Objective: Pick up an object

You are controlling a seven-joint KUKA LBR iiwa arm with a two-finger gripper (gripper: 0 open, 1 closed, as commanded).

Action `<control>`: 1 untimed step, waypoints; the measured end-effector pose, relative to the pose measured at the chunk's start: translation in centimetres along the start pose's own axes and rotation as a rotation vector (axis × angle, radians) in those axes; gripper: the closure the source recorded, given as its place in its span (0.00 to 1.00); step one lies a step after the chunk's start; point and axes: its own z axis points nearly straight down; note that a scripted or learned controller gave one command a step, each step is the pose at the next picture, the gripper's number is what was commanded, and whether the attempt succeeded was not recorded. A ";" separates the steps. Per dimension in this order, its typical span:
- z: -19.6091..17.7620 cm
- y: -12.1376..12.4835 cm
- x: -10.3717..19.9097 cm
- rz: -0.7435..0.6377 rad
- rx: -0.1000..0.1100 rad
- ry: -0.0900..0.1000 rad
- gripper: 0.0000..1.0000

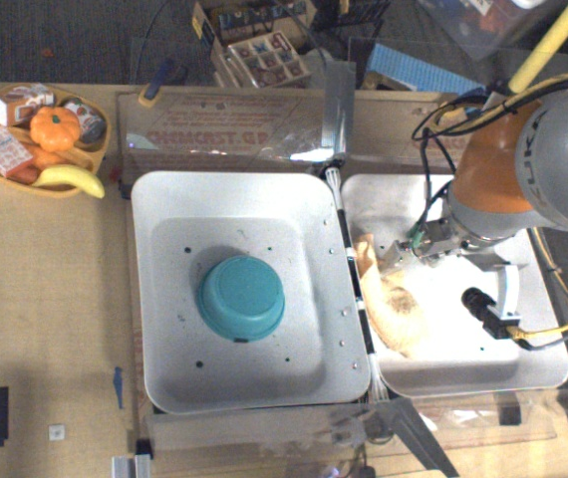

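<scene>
The grey, orange-banded arm (523, 157) bends down over the right white bin (463, 361); I cannot tell the state of its gripper (396, 255) near the bin's left edge.

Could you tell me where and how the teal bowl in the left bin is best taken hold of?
The teal bowl sits upside down, base up, mid-bin, so no rim is exposed. Probably best to come straight down and pinch across the round base or sloping sides; space is free all around.

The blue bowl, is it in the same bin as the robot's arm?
No, the blue bowl sits upside down in the left bin, while the arm reaches into the right bin.
</scene>
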 end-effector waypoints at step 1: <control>0.7 -5.5 0.7 -0.192 -0.014 -0.004 0.00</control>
